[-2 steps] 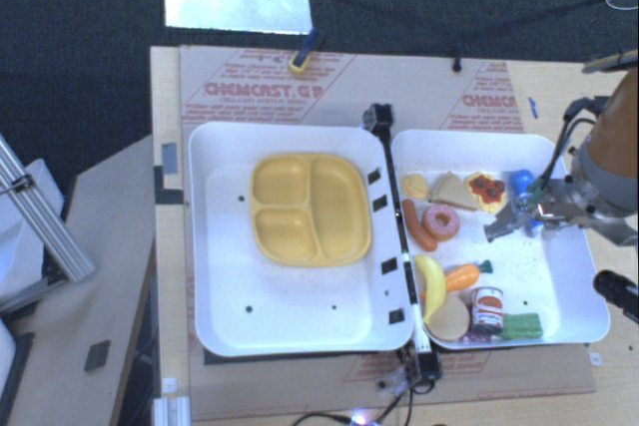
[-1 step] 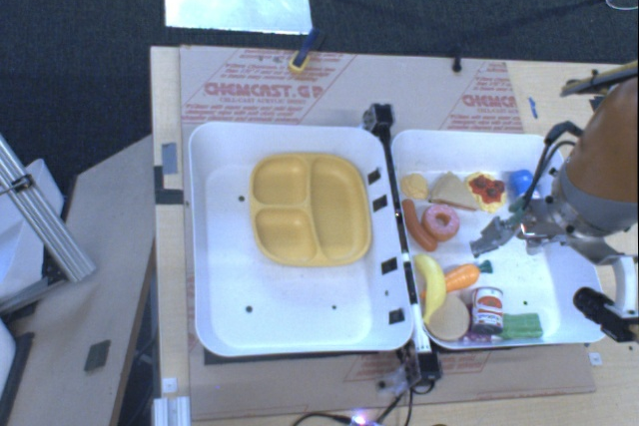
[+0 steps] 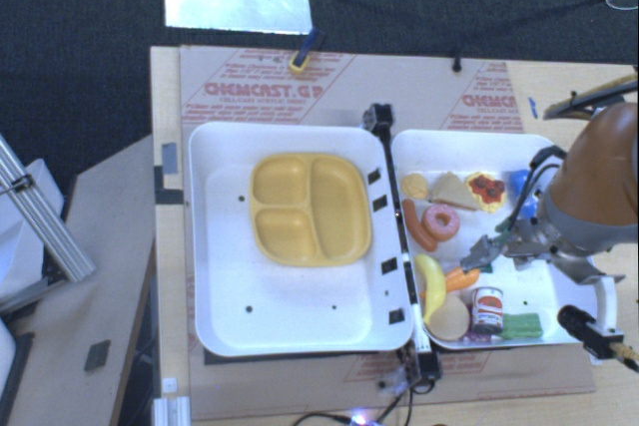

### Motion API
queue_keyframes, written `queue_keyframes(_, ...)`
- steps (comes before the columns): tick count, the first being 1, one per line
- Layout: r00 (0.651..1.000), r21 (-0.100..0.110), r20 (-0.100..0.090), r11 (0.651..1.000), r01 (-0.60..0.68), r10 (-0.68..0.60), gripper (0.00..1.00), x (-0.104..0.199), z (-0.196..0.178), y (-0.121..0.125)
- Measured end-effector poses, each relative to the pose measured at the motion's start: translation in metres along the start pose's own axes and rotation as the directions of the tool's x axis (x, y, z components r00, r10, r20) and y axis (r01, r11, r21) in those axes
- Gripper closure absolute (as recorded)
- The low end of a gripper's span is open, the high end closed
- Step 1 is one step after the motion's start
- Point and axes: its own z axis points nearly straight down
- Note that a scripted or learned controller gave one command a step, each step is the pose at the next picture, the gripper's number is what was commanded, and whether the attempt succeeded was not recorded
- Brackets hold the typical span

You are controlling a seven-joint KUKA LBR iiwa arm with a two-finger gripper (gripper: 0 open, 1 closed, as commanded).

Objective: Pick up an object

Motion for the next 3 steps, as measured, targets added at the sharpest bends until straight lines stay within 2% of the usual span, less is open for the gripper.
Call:
queue_keyframes(1,1.000,-0.014,0.004,1.000,-0.003,0.003,0.00,0.006,0.053,0.003)
queue_keyframes(2,1.000,-0.011,0.004,1.000,0.000,0.000,0.00,0.005,0.068,0.006)
queue_keyframes(3,1.000,-0.010,0.003,1.000,0.000,0.000,1.00,0.005,0.058,0.005)
